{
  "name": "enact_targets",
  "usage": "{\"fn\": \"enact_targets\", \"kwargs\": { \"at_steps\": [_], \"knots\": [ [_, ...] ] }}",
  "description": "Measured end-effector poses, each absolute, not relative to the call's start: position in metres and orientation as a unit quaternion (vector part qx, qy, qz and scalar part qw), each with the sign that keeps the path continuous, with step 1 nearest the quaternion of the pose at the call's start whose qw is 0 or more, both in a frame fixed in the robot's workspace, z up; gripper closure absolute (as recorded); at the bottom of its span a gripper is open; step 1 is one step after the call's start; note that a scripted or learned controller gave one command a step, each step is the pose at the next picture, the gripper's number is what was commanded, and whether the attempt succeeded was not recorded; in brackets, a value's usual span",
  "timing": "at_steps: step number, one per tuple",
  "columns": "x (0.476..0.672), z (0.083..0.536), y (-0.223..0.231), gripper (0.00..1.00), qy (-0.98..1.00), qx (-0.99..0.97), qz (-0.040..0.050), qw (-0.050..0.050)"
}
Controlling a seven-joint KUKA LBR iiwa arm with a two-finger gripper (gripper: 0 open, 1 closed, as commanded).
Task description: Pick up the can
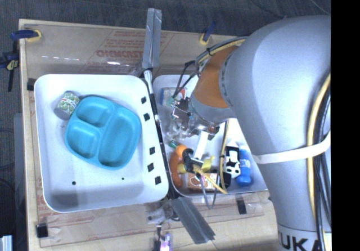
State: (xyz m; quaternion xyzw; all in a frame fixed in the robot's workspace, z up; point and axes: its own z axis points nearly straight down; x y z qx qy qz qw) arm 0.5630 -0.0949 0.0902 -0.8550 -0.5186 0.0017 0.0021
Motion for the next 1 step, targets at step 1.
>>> {"fn": "enact_targets", "kwargs": {
  "at_steps": [1],
  "knots": [
    [0.6568, 0.2254, -0.0760, 1.00, -0.516, -0.856, 0.0015, 0.002]
  ]
}}
